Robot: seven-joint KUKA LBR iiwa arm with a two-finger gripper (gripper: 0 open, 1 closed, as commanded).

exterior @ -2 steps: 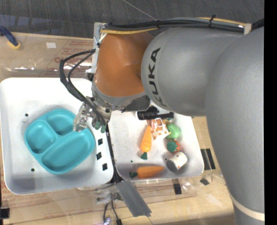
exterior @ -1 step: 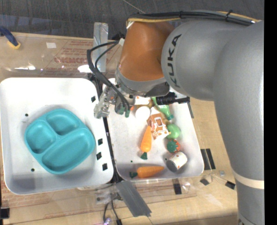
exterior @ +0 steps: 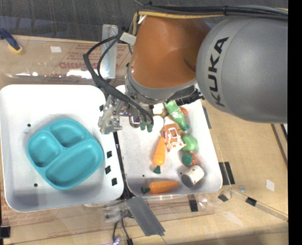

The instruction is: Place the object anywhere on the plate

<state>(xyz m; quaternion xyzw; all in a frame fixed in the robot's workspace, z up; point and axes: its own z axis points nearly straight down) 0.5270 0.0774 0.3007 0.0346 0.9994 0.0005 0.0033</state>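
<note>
The gripper hangs at frame centre over the divide between the bins; whether it grips anything cannot be told. The plate, lower left, carries nothing; carrots and other toys lie right, so placement remains

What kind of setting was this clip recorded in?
Most likely a robotics lab bench set up for pick-and-place trials: a KUKA arm reaches over two white bins, one holding a blue divided plate, the other toy food such as plastic carrots.
</note>
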